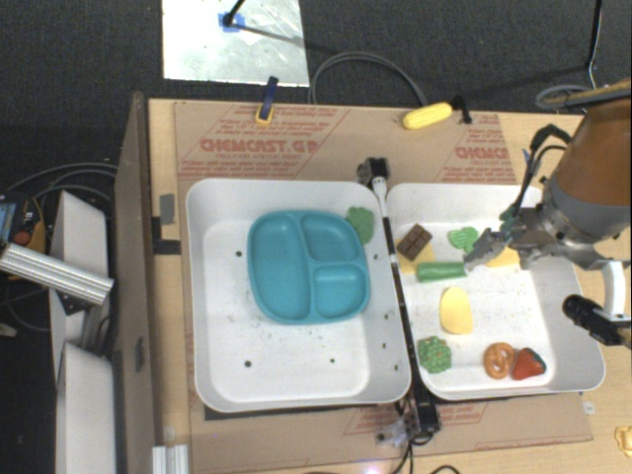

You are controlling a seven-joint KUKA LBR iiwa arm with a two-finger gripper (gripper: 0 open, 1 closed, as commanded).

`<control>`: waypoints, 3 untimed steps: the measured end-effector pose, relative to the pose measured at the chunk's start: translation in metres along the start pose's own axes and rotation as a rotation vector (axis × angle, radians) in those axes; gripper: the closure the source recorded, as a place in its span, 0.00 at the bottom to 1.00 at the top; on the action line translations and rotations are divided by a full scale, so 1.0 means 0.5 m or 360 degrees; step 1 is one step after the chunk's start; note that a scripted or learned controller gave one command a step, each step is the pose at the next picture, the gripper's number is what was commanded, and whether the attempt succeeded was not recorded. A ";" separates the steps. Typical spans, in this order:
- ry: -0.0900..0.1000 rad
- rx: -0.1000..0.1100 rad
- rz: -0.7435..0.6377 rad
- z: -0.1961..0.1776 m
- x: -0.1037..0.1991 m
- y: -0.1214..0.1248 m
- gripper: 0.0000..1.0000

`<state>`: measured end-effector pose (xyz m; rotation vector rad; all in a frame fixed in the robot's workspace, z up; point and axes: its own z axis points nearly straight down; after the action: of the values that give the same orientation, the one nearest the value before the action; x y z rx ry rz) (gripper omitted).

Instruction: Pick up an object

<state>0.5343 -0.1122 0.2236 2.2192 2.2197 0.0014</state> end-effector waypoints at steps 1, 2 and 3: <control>0.0004 0.0017 0.0000 0.230 -0.024 0.002 0.00; 0.0005 0.0009 0.0000 0.225 0.014 -0.053 0.00; 0.0002 0.0000 -0.0001 0.203 0.012 -0.048 1.00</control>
<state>0.5104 -0.1062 0.1220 2.2188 2.2213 0.0033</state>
